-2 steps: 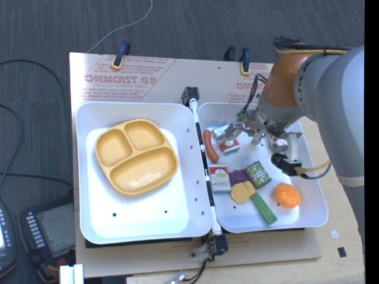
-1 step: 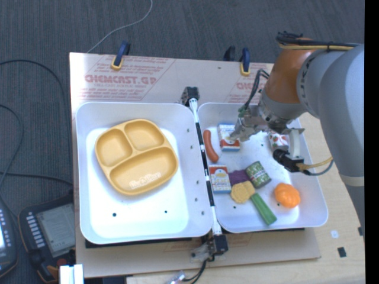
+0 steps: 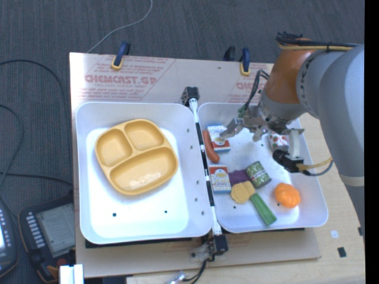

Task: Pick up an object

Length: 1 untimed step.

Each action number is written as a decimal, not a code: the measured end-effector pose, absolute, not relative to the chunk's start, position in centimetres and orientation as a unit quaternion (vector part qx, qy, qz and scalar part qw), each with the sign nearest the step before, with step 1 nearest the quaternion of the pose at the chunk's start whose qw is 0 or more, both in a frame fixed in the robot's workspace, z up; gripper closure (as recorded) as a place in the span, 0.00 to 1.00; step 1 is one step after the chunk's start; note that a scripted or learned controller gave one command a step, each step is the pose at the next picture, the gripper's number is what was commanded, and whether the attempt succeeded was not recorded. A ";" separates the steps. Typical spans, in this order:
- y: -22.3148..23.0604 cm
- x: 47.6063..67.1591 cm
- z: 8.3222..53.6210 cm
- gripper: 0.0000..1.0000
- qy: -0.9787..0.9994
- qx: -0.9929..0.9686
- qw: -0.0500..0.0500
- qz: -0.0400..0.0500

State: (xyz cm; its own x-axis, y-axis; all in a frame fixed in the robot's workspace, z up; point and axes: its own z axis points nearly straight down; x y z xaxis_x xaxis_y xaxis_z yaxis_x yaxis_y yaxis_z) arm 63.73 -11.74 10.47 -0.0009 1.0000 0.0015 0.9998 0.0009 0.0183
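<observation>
Objects lie scattered in right bin; gripper hovers above them, fingers spread wide, gripping nothing.

The arm is cut off by the right edge of the view, so its upper links aren't seen. The gripper is blurred and partly masked by the wrist, and finger state can't be told; a red-and-white item beneath the wrist is mostly hidden, its type not identifiable. Print on the small cartons is too small to be read, and a device at bottom left is cut off by the frame edge.
</observation>
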 end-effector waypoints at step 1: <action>-14.4 58.4 9.2 0.00 0.707 0.707 0.007 0.006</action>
State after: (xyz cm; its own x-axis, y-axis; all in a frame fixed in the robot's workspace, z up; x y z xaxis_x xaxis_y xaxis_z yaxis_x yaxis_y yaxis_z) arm 58.37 -14.41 9.25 -0.0001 1.0000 -0.0009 0.9998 0.0001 0.0190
